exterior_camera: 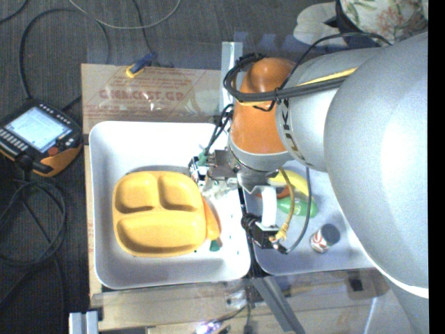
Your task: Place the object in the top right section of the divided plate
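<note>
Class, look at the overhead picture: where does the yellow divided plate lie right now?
The yellow divided plate lies inside the left white bin, toward its lower right, with the arm's orange-banded wrist just to its right.

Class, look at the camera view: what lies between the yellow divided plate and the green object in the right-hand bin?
In the camera view, the arm's wrist and gripper hang between the yellow divided plate and the green object, above the bins' adjoining walls.

Bench (97, 294) bears two white bins (139, 141); cardboard sheet (146, 92) underneath
</note>
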